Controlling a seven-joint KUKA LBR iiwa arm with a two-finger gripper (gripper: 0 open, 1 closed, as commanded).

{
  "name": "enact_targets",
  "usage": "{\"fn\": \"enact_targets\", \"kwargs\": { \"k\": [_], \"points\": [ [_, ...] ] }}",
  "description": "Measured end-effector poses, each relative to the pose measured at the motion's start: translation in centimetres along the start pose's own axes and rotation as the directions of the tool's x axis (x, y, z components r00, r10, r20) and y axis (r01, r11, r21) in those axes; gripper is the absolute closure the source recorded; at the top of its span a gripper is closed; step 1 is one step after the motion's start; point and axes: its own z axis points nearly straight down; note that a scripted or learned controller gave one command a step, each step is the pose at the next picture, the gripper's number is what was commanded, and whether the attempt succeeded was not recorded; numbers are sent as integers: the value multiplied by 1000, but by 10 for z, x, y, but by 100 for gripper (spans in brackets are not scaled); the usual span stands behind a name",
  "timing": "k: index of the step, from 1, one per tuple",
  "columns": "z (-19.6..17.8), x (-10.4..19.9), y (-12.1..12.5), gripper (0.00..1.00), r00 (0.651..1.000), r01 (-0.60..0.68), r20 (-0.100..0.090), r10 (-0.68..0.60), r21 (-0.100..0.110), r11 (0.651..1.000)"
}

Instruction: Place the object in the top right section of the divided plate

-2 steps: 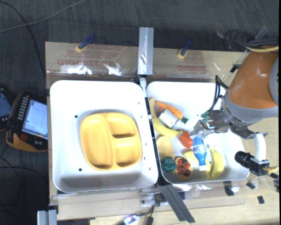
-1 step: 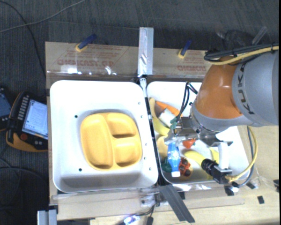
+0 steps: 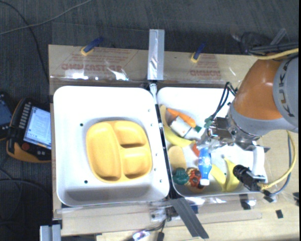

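Camera view shows the near edge of the worktop (image 3: 110, 212) first, with the two bins on it. At the near end of the right bin (image 3: 190, 95) lie a teal toy (image 3: 180, 175), a small red-brown piece (image 3: 192, 174) and a yellow banana-like piece (image 3: 224, 177). Just above them a blue bottle (image 3: 204, 165) stands out, its upper end right under the gripper (image 3: 209, 140). I cannot tell how the gripper is set, nor whether it has the bottle. A white and orange object (image 3: 180, 124) lies farther back.

In the left bin (image 3: 70, 114) the yellow plate (image 3: 119, 149) sits with all its sections bare; its far right section (image 3: 130, 133) is the target.

By my reading the pick is in hand, likely on the bottle, with nothing carried over. Next comes a firm grasp, a lift clear of the clutter and the divider (image 3: 156, 104), then a move left to that far right section.
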Motion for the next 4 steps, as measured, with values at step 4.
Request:
{"fn": "enact_targets", "kwargs": {
  "k": [4],
  "points": [
    [-14,86,-12,100,755,656,0,-656,-3,755]
  ]
}}
